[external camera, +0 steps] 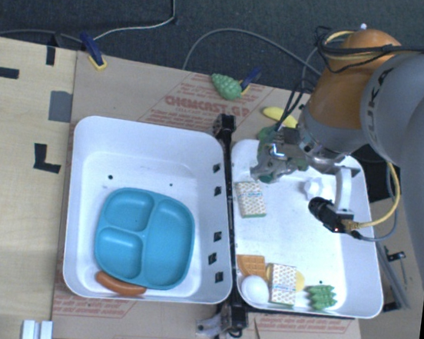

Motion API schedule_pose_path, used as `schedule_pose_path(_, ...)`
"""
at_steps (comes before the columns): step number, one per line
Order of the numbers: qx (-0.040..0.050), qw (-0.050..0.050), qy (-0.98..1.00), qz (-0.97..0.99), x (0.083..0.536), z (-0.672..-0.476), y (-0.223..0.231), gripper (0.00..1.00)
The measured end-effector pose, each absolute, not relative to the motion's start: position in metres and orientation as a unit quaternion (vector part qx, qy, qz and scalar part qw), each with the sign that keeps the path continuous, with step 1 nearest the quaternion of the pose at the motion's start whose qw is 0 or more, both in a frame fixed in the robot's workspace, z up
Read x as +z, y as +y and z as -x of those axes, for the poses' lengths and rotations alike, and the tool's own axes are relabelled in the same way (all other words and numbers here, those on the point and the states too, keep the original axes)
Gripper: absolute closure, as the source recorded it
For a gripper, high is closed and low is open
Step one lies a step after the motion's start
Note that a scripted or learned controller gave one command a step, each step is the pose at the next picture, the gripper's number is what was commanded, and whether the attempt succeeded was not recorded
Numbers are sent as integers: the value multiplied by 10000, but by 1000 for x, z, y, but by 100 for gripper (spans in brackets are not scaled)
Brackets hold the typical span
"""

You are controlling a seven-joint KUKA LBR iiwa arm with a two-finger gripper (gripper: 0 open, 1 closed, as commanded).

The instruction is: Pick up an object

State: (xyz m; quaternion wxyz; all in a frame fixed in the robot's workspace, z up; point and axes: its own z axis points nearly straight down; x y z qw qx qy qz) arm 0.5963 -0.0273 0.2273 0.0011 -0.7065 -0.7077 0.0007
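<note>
You are early in the pick: nothing has been lifted yet, as far as this view shows. The end effector [268,167] hangs over the far left part of the right bin [357,246], low near its floor, and nothing visible sits between its fingers. Whether it is spread or pressed together, you cannot tell from this slanted look down; the metal parts there blur into one another.

The nearest candidate is the small patterned packet [251,199], lying flat on the bin floor just beside the end effector, a little toward the near side from it. It appears apart from the tool, not touching, though the gap is slight.

Well apart from the end effector, at the near edge of the same bin, you have a cluster: an orange cracker-like piece [250,264], a white egg [255,288], a second patterned packet [284,283] and a green toy [321,296], packed close together.

Across the divider from the end effector, the left bin [86,187] holds a blue divided plate [145,237] with an orange sausage [119,284] at its near rim.

What is left, by my judgement: settle over one thing, close on it, and raise it clear. The lone packet looks the easier choice.
</note>
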Motion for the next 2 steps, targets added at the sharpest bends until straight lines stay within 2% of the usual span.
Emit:
schedule_pose_path(1, 8, -3, -7070, 7072, 246, -590, -79, 100)
schedule_pose_path(2, 17, 6, -7074, 7068, 208, -630, -83, 100)
